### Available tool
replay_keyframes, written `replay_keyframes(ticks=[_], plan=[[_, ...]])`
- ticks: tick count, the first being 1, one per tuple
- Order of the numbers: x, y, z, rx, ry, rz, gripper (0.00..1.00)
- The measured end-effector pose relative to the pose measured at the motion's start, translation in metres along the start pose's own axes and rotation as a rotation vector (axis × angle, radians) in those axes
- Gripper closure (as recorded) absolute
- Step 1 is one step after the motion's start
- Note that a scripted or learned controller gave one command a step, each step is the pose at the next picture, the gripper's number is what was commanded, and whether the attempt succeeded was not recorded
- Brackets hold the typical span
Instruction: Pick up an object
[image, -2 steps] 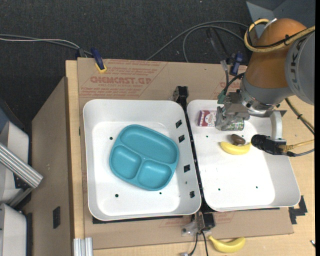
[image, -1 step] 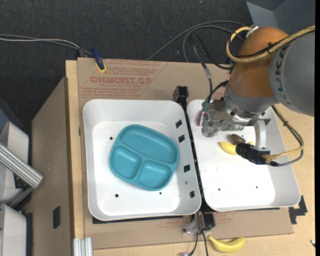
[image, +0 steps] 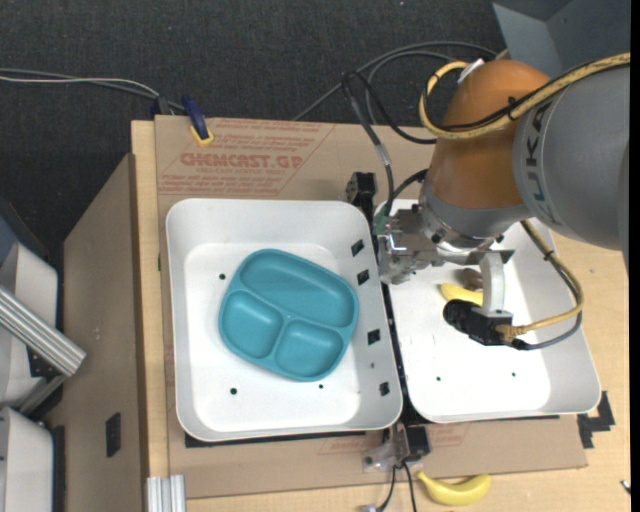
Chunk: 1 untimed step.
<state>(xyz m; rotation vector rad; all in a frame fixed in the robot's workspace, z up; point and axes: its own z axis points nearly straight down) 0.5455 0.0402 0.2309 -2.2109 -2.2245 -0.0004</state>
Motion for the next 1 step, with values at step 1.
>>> replay_keyframes(ticks=[1], plan=[[0.0493,-0.031,0.0133,0.003,-0.001,0.0,1.0]])
